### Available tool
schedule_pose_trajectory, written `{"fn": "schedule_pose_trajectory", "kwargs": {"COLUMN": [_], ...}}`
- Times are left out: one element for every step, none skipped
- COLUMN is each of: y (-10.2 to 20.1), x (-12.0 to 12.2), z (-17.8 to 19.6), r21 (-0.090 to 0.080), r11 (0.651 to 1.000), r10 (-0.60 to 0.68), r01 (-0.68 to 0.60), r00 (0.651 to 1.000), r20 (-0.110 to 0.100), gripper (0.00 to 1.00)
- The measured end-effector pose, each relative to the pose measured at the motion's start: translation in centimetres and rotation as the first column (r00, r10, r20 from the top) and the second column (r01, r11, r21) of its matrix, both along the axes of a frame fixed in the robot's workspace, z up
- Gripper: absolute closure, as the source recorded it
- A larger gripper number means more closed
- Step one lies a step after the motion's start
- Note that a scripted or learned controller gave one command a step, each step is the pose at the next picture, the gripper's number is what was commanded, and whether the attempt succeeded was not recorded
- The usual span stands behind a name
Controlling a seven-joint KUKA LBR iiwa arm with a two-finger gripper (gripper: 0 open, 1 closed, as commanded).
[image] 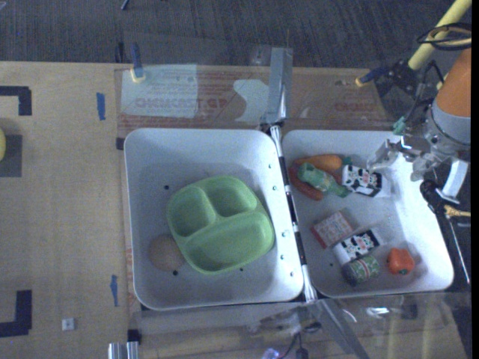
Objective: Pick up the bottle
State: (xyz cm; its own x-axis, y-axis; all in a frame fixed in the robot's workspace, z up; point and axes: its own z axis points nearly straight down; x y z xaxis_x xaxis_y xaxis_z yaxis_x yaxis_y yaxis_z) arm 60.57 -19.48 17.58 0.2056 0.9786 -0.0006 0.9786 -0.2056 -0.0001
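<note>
The bottle [320, 179] is green and lies on its side in the upper left of the right bin [419, 223]. It rests against an orange carrot-like piece [323, 161] and a red piece [307, 190]. My gripper [391, 154] hangs over the bin's upper right corner, to the right of the bottle and apart from it. A black-and-white cow-patterned carton [362, 180] lies between them. Nothing shows in the gripper's grasp.
The right bin also holds a small red-brown box [333, 229], a cow-patterned can [358, 244], a green can [362, 269] and an orange pepper [400, 261]. In the left bin [150, 163] lie a green divided plate [220, 223] and a tan ball [165, 253].
</note>
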Motion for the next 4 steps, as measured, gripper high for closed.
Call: {"fn": "schedule_pose_trajectory", "kwargs": {"y": [0.0,0.4,-2.1,0.3], "x": [-8.7,-12.5,-12.6,-12.7], "z": [-4.8,-9.0,3.1,-7.0], "r21": [0.001,0.003,0.0,0.001], "r11": [0.994,0.956,0.932,0.821], "r10": [-0.106,-0.293,-0.363,-0.571], "r01": [0.106,0.293,0.363,0.571], "r00": [0.994,0.956,0.932,0.821], "r20": [-0.001,0.002,0.0,-0.006], "gripper": [0.0,0.0,0.0,0.0]}}
